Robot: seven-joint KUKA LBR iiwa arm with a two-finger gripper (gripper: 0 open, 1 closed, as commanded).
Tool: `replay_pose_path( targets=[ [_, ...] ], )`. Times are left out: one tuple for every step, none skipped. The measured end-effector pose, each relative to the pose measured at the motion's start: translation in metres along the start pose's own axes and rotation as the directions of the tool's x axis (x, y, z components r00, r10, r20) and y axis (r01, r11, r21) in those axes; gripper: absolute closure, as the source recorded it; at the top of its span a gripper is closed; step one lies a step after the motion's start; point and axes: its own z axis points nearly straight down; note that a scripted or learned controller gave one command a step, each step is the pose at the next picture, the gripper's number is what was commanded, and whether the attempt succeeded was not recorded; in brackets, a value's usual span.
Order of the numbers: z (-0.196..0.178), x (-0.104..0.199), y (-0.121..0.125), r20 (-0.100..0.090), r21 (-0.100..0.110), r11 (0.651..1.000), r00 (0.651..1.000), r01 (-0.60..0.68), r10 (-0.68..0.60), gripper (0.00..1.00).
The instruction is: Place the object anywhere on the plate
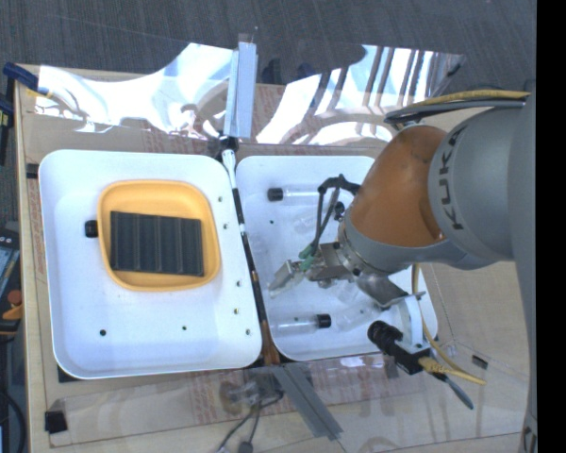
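The grey arm with its orange wrist band (406, 196) reaches into the right-hand shallow white bin (274, 173); its two-finger gripper (297, 274) sits low over the bin floor. Whether the claw is open or closed cannot be told — the wrist hides most of it, and no object can be made out between its tips. Two clear, dark-capped tubes lie in this bin: one near the far wall (297, 194), one near the front (302, 323). The yellow rounded-square plate (151, 201), bearing a dark ribbed rectangular block (160, 243), rests in the left-hand white bin (75, 328). Judged step: picking — the object is seemingly not yet secured. The next move calls for a confirmed grasp, a lift clear of the divider, then a carry leftward to the plate.
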Motion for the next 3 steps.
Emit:
replay_pose_path(
  targets=[
    [-0.0081,0.0613,0.0060,0.001,-0.001,0.932,0.932,0.362,-0.362,0.00],
    [-0.0177,0.0594,0.0065,0.001,0.000,0.932,0.932,0.362,-0.362,1.00],
    [-0.0177,0.0595,0.0065,0.002,0.000,0.932,0.932,0.362,-0.362,0.00]
  ],
)
